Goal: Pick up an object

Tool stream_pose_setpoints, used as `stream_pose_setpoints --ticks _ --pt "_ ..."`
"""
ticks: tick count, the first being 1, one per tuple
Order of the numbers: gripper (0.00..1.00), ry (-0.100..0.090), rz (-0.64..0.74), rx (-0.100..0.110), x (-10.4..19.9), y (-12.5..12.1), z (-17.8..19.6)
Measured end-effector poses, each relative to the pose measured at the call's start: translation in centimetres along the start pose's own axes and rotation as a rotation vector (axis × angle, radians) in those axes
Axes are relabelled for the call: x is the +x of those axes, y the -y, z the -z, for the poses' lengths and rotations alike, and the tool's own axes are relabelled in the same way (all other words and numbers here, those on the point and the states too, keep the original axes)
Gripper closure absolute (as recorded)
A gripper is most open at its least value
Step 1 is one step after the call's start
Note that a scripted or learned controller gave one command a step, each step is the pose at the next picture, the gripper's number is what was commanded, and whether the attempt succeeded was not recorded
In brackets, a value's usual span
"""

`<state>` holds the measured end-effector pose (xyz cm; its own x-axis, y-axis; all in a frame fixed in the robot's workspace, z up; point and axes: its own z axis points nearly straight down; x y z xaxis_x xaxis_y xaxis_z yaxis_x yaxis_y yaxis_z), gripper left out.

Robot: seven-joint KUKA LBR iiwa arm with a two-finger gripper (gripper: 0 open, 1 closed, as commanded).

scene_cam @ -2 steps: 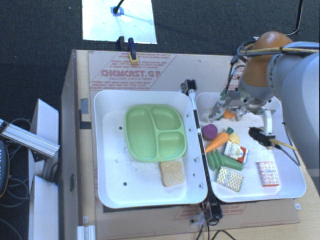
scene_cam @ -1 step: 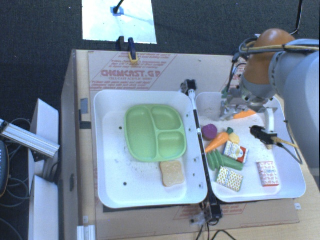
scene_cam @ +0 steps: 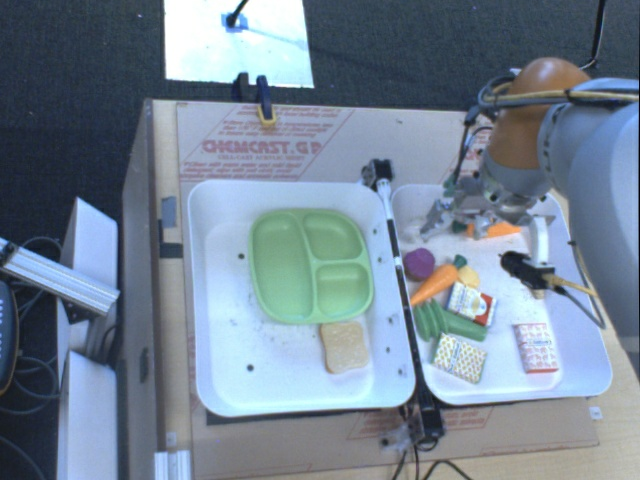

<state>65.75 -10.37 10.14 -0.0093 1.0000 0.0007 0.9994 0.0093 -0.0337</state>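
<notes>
Bench with two white bins; gripper (scene_cam: 462,218) over right bin (scene_cam: 585,373), above the carrot (scene_cam: 433,283) (finger state: can't tell). Green tray (scene_cam: 310,265) in left bin (scene_cam: 215,298).

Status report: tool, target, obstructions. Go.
Tool low at right bin's far end, grip unclear. Nothing seen held. Carrot, purple ball, small boxes crowd nearby.
</notes>
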Motion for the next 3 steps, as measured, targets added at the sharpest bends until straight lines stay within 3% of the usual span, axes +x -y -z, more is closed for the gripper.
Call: stream_pose_setpoints --ticks 1,2,3 --pt "0.0 0.0 -0.003 -0.029 -4.1 -0.8 -1.1" --pt "1.0 0.002 -0.001 -0.032 -4.2 -0.8 0.1" --pt "0.0 0.002 -0.001 -0.032 -4.2 -0.8 0.1"
